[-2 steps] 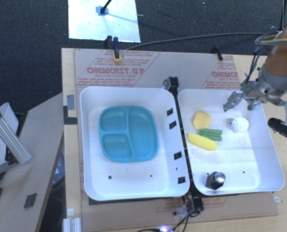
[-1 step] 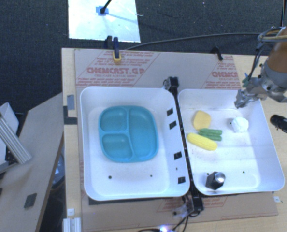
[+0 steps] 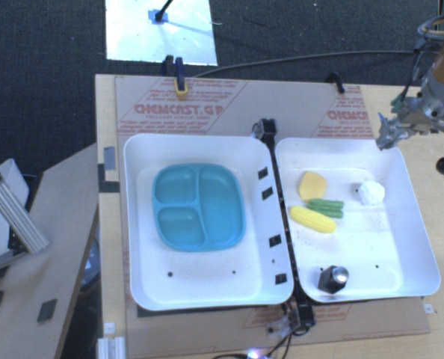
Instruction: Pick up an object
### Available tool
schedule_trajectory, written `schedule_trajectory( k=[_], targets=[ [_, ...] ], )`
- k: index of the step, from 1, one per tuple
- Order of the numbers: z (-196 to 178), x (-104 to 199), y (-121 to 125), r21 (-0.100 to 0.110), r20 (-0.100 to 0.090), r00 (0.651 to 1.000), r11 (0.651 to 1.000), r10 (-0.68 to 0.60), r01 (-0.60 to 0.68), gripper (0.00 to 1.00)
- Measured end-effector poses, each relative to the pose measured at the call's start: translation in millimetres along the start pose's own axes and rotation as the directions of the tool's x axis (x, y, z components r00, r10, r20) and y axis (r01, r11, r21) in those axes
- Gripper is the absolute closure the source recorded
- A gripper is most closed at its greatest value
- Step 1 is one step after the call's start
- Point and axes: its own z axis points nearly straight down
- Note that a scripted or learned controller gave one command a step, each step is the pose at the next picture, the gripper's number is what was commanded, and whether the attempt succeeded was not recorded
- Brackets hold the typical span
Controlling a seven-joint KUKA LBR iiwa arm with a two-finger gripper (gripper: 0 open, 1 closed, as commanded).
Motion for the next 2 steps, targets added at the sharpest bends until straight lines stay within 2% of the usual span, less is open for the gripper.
schedule_trajectory(
  k=[1,2],
  targets=[
    [19,0,1,0.007,-0.001,1.0,1.0,-0.001,0.001,1.0],
    [25,51,-8,0.009,-0.004,1.0,1.0,-0.003,0.003,1.0]
  ],
)
